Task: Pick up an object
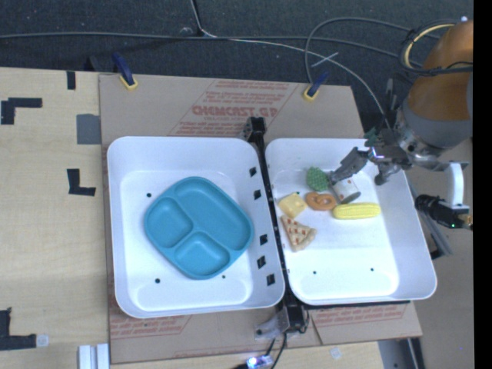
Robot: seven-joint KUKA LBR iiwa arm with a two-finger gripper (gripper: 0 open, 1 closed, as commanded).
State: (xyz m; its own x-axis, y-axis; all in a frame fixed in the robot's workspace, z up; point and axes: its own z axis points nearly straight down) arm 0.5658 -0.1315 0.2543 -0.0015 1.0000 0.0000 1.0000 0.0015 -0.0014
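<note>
Jaws' opening impossible to tell; gripper (345,180) low among green toy (317,178), donut (320,201) and corn (356,211).

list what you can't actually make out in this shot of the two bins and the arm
- Gripper, camera view: too small and dark over the right bin to tell how it is set or whether it touches the orange ring.
- Green item: its right side is covered by the gripper.
- Arm: cut off by the right edge.
- Small item beside the gripper tip, above the corn: blurred, unidentifiable.
</note>
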